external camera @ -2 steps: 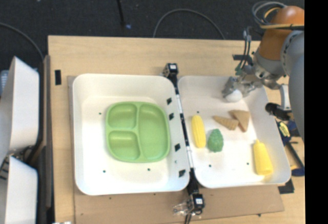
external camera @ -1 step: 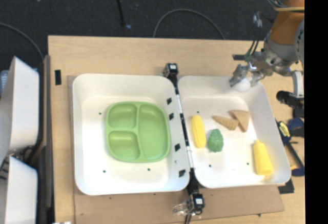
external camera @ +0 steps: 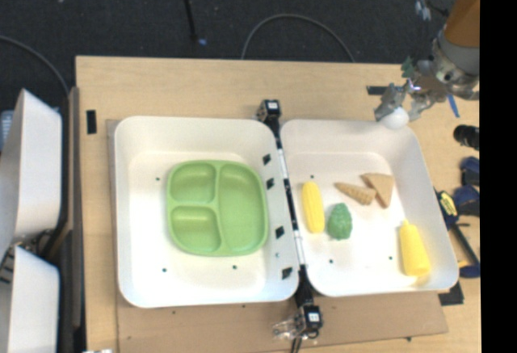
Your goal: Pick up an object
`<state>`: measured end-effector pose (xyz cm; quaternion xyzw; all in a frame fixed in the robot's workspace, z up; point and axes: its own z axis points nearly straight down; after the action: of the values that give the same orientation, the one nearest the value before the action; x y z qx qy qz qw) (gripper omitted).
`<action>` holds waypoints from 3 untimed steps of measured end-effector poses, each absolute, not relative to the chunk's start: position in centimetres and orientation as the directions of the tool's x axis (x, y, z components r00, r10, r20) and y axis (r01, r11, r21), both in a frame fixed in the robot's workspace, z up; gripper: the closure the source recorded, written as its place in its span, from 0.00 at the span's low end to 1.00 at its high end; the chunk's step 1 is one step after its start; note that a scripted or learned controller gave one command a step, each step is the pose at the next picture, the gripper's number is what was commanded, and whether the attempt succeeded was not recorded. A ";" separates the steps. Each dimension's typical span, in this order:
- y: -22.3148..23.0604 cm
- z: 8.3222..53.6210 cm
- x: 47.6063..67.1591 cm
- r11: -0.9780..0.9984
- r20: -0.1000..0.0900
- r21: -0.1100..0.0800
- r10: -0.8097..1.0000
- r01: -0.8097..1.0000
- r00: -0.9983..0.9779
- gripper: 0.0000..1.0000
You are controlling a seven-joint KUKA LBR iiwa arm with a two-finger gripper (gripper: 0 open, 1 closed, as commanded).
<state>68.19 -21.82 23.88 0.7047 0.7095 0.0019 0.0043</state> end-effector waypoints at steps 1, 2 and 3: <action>-22.0 24.3 68.2 0.009 -0.004 0.003 1.000 1.000 -0.009 1.00; -18.1 24.4 66.5 0.004 -0.001 0.001 1.000 1.000 -0.004 1.00; -13.1 23.4 65.1 0.004 -0.001 0.000 1.000 1.000 -0.004 1.00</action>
<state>65.09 -13.11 23.38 0.7056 0.7086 -0.0004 0.0001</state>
